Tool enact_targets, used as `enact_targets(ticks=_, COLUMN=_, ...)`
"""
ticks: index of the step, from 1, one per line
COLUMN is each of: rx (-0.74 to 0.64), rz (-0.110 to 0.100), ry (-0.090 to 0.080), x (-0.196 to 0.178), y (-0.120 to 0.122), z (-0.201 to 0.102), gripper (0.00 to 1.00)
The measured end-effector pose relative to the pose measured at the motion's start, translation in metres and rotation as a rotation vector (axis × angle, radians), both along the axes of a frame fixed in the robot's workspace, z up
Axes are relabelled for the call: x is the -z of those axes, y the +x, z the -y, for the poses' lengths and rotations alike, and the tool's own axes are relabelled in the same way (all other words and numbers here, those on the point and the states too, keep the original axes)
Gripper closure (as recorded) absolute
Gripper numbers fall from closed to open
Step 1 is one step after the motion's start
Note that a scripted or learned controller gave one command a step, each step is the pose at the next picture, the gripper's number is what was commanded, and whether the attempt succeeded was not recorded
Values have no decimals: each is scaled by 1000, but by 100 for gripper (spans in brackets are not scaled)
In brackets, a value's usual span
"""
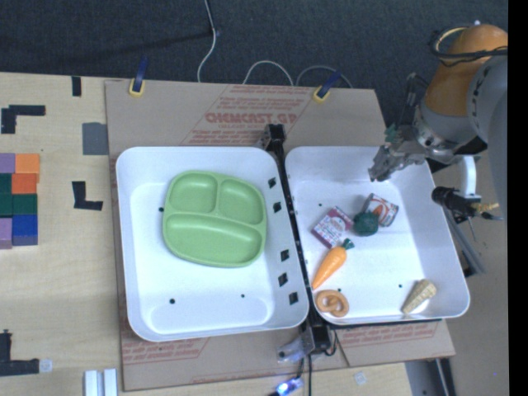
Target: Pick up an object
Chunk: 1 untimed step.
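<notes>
Near edge of the right white bin (441,246): pretzel (332,304), pale corn piece (419,296). Mid-bin: orange plastic carrot (331,265), pink packet (332,226), dark green vegetable (366,222). Far side: gripper (382,170) above the bin; finger state cannot be determined.

The pincer (381,170) is too small to read; below it, a green toy (365,223) partly hides a red-and-white packet (384,210).

divided plate (216,219) in left bin (136,304), carrot (332,264), pretzel (332,304), packet (332,226) in right bin (445,279)
</notes>
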<state>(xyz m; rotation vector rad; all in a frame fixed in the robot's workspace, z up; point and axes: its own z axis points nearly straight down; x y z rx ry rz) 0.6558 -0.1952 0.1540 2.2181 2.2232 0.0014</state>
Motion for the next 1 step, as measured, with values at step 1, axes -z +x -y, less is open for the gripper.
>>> enact_targets(ticks=1, rx=-1, rz=1, ry=-1, x=-62, y=3, z=-2, gripper=100)
